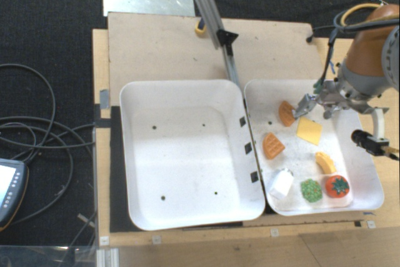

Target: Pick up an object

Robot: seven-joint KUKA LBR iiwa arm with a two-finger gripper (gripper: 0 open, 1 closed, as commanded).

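Two white bins are seen side by side on a bench [156, 47], the left bin [134, 97] beside the right bin [369, 194], which carries a scatter of toy food. The arm [369, 53] is reached in over the right bin's far right corner, and its gripper [306, 106] is lowered near the bin's far edge, just beside a brown pastry [286, 114]; whether the two touch cannot be told. How far the jaws are parted cannot be told from this angle, and nothing is seen held between them. A yellow cheese slice [309, 131] is laid near the bin's middle, just below the gripper. A waffle [272, 146] is placed toward the left wall, and a yellow piece [325, 163] toward the right. Along the near edge are lined a white block [281, 183], a green broccoli [310, 190] and a red tomato [337, 186].
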